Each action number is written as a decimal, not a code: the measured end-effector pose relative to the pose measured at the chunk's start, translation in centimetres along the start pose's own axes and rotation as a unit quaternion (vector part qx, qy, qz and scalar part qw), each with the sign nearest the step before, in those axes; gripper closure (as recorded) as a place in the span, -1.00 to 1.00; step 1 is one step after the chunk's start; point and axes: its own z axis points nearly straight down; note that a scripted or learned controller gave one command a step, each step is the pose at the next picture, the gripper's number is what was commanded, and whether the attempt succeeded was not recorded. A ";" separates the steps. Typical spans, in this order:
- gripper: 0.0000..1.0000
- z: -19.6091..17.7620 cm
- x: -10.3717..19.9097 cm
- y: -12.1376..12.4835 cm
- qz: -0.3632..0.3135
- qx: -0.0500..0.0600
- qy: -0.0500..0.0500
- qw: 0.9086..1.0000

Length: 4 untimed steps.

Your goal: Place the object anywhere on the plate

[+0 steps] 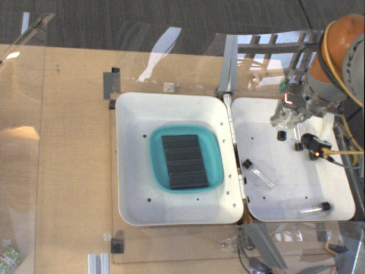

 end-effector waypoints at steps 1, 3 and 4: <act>1.00 0.8 6.8 -10.1 -0.001 0.000 0.001 1.000; -1.00 0.8 13.1 -8.9 -0.076 0.000 0.001 0.997; -1.00 -0.8 9.7 -6.8 -0.065 0.000 0.001 0.998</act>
